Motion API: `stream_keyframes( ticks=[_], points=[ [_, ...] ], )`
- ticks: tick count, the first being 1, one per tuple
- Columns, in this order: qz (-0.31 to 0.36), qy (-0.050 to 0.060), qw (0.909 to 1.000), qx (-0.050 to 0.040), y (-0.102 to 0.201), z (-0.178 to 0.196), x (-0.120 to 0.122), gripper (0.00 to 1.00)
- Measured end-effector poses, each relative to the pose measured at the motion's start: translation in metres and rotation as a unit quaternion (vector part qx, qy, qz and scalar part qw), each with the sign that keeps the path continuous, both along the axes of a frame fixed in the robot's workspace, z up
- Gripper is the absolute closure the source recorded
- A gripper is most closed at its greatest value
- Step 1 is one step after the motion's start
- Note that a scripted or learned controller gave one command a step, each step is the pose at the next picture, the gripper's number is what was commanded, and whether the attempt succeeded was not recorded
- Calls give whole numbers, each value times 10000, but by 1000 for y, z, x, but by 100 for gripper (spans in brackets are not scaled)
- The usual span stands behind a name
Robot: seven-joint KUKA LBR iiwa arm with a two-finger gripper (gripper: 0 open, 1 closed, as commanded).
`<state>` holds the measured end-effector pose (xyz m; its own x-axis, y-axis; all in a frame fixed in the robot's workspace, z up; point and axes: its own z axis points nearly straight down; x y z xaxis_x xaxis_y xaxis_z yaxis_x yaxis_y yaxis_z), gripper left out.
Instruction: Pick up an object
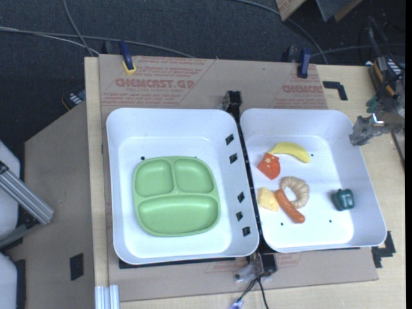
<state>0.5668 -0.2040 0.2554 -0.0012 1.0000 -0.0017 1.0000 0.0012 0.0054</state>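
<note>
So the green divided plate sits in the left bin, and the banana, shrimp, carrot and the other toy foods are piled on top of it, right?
Not quite. The green divided plate does sit in the left bin, but the toy foods are not on it. The camera view shows the banana, shrimp, carrot and the rest lying in the right bin, apart from the plate.

Green divided plate (176,196) in left bin (119,172); toy foods in right bin (364,172)
</note>
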Motion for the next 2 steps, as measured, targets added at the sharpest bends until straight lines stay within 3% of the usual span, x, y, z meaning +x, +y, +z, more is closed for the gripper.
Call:
stream_keyframes(
  ticks=[2],
  points=[
    [26, 43, 10000, 29, 103, -10, -17, 100]
  ],
)
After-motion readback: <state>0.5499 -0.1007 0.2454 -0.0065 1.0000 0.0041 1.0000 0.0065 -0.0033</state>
